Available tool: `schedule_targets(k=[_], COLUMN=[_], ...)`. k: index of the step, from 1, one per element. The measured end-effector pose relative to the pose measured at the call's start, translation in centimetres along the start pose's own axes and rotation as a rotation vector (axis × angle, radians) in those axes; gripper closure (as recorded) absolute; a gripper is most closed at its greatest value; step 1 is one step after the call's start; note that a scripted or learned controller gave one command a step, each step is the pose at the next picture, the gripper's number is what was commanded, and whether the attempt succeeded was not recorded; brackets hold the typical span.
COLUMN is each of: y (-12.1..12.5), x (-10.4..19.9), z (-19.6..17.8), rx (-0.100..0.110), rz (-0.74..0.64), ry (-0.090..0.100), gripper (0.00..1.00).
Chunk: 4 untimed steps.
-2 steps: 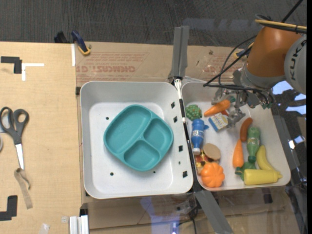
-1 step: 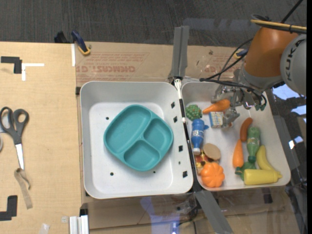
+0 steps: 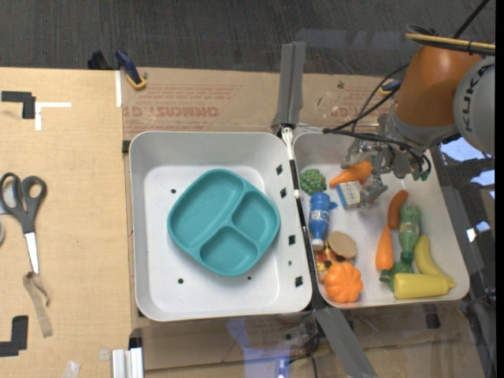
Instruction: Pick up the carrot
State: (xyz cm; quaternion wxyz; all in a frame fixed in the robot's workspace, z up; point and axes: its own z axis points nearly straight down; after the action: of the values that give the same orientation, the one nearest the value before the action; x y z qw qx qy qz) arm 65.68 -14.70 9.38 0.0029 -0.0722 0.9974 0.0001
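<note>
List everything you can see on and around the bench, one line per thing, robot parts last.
Bins: 2, white, side by side on the bench.
Divided plate: 1, teal, in the left-hand bin.
Carrots: 3, orange; one in the right-hand bin's middle, one above it, one at the gripper, tilted.
Broccoli: 1, green, right-hand bin's upper left.
Bottle: 1, blue, below the broccoli.
Burger: 1, brown.
Pumpkin: 1, orange, near edge.
Green bottle: 1, beside the middle carrot.
Banana: 1, yellow, right side.
Yellow block: 1, bottom right.
Scissors: 1, grey, on the bench far left.
Arm: 1, grey with orange band.
Gripper: 1, over the right-hand bin; grip unclear.
</note>
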Motion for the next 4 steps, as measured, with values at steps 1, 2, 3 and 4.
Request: schedule_targets(k=[1, 2, 3, 4], y=[-0.1, 5.6, 5.6, 3.1], x=[-0.8, -1.2, -1.2, -0.4], z=[-2.6, -10.0, -9.9, 0.0], rx=[0.005, -0.001, -0.001, 0.000], rz=[0.001, -0.376, -0.376, -0.219], ry=[-0.025, -0.002, -0.001, 0.000], gripper=[1.00, 1.00, 0.00, 0.00])
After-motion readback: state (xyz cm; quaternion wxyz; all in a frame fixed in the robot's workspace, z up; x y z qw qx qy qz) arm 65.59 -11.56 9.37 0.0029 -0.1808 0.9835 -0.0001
